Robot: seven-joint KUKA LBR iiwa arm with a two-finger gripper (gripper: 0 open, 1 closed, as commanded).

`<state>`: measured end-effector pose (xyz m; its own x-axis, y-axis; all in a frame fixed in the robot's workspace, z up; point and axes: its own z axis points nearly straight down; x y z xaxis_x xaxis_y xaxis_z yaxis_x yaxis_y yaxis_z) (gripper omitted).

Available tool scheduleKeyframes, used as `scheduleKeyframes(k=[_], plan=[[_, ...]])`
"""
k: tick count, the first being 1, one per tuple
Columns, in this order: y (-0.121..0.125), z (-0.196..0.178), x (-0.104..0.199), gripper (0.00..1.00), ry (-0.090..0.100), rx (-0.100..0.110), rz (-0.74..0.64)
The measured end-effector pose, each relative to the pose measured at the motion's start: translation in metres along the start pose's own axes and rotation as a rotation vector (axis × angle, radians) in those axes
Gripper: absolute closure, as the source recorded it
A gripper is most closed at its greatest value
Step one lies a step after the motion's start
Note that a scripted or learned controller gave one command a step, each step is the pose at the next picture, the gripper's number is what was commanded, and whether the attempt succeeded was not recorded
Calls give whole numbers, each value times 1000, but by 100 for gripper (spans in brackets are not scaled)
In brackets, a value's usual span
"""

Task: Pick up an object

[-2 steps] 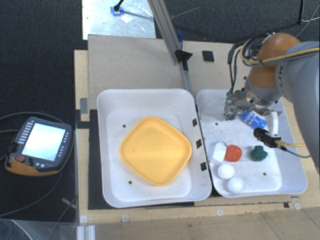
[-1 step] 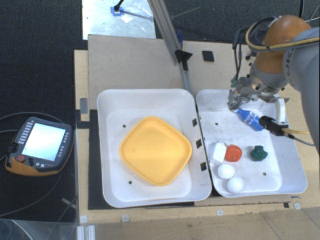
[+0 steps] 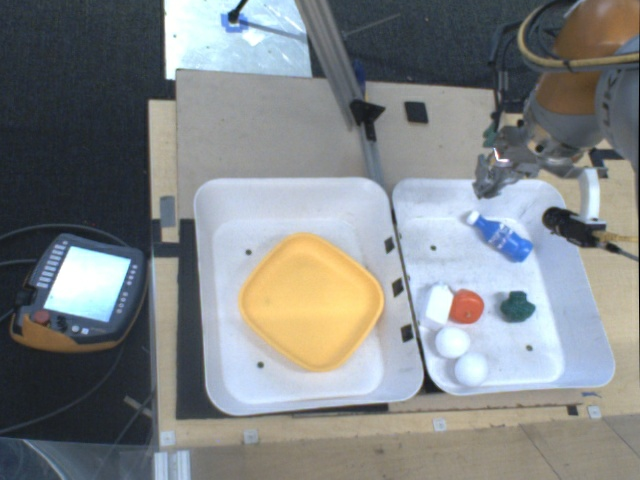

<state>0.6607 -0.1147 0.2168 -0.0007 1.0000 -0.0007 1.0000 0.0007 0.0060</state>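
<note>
The grey arm with its orange band entered from the 3 o'clock side, and its pincer [image 3: 492, 180] hung over the far rim of the right-hand shallow white bin [image 3: 590, 353], toward 12 o'clock of that bin. Whether the pincer was apart or together could not be told from this angle; nothing was seen between its tips. A small blue plastic bottle with a white cap [image 3: 501, 236] lay on its side just beside the pincer, at its 5 o'clock, apart from it. Toward 6 o'clock in the same bin sat a white block [image 3: 438, 304] touching a red-orange rounded piece [image 3: 466, 307], with a dark green lumpy object [image 3: 517, 308] near them at 3 o'clock. Two white balls [image 3: 452, 342] [image 3: 470, 369] rested close together near the bin's near rim. The left-hand shallow white bin [image 3: 215, 368] held a large yellow rounded-square plastic plate [image 3: 311, 301]. A handheld control pendant with a lit screen [image 3: 78, 290] lay off the worktop [image 3: 440, 138] at 9 o'clock.
</note>
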Motion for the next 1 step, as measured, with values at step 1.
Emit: scheduleKeyframes(k=[1], plan=[[1, -18, 0, 100, 1, 4, 0]])
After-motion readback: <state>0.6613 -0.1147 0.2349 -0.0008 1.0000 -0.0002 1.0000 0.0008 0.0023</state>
